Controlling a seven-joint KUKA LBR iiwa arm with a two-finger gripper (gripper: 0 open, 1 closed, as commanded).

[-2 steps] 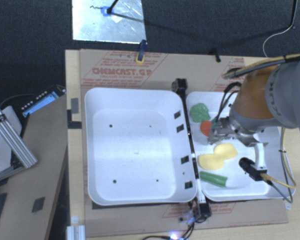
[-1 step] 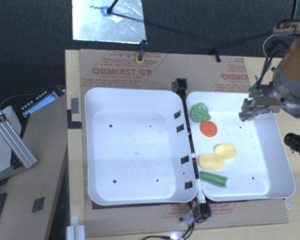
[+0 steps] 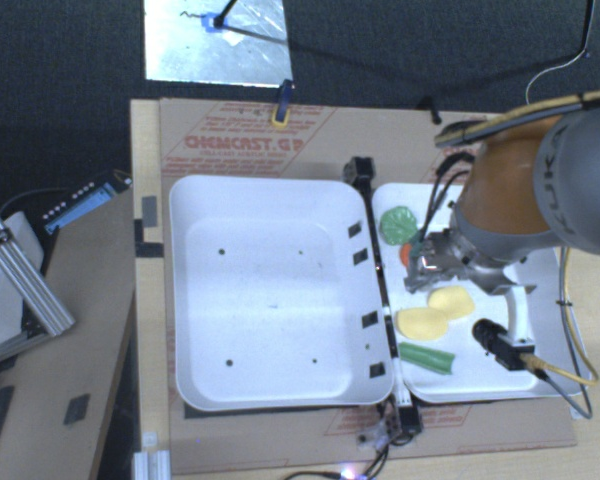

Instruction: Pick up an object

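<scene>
My gripper (image 3: 426, 264) hangs low over the left part of the right bin (image 3: 480, 392), under the grey and orange wrist. A small red thing (image 3: 406, 253) lies right at its left side, partly hidden by it. A round green leafy thing (image 3: 398, 224) rests just beyond, near the bin's far left corner. Two yellow pieces lie in front of the gripper: one (image 3: 453, 301) close below it, the other (image 3: 421, 323) nearer the divider. A long green piece (image 3: 426, 357) lies at the front left of that bin. I see nothing held.
The left bin (image 3: 270, 288) sits beside the right one, with black clips (image 3: 363, 258) along the shared edge. Both stand on a cardboard sheet (image 3: 250, 138). A shiny foil sheet (image 3: 217, 28) lies behind, and an aluminium frame (image 3: 20, 278) stands at far left.
</scene>
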